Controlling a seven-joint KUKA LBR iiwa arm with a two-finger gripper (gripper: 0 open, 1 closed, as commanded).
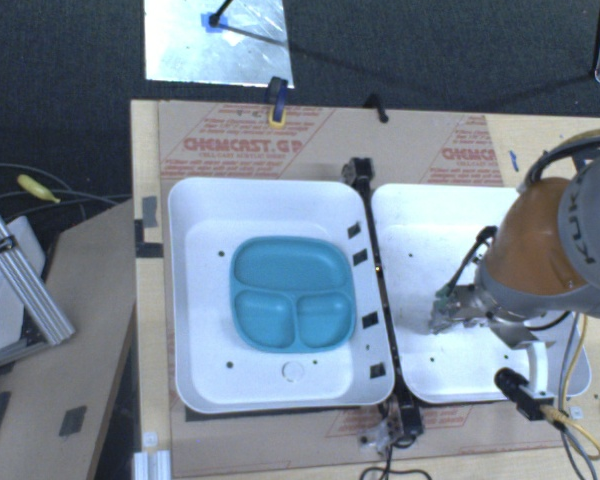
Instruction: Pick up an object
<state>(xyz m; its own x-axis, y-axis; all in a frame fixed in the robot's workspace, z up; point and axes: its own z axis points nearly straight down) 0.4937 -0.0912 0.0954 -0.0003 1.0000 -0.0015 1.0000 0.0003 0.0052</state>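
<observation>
reaching in from the right, the arm [555, 238] sets its gripper [443, 311] low over the right bin [420, 258]; finger spacing unclear. a blue tray [289, 292] lies in the left bin [205, 268].

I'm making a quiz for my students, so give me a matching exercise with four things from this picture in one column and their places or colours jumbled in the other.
Things:
1. tray
2. gripper
3. clamp
4. foil sheet

Descriptions:
A. on the dark floor beyond the bench
B. down in the right bin
C. blue and yellow, at the bench's far edge
D. teal, lying in the left bin

Pairs: 1-D, 2-B, 3-C, 4-A
</observation>
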